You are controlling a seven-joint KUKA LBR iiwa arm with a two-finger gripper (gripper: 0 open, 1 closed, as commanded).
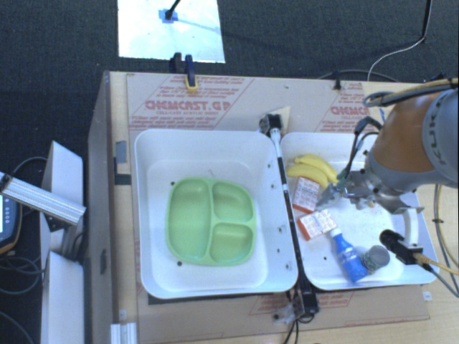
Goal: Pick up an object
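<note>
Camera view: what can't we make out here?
- Gripper: fingers blurred and too small, open or shut unclear.
- Red-and-white packets and: print too small to read.
- Grey round object beside the blue bottle: too small to identify.
- Arm: cut off at the right edge.

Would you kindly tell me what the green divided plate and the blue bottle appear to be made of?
The green divided plate looks like moulded plastic: one even pale green, soft sheen, rounded compartment edges. The blue bottle seems to be translucent plastic with a white cap, though it is too small to be sure.
</note>
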